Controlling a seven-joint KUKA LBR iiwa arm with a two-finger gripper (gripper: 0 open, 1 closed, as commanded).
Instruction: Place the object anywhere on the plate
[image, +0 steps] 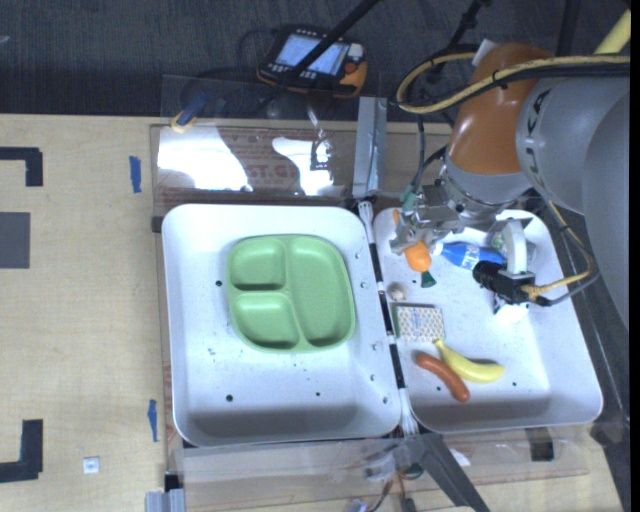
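Observation:
A green plate (290, 290) with three compartments lies in the left white bin (200, 400). The gripper (414, 238) hangs low over the far left corner of the right bin (560, 390), below the orange wrist band. Right under its tip is a small orange carrot (418, 257) with a green end. The carrot touches or nearly touches the gripper, and I cannot tell whether it is held or resting on the bin floor.
The right bin also holds a blue object (462, 255) beside the carrot, a patterned square pad (419, 321), a yellow banana (470, 367) and a red sausage (442, 376). A raised divider (385, 320) separates the two bins. The arm's body covers the right bin's far right part.

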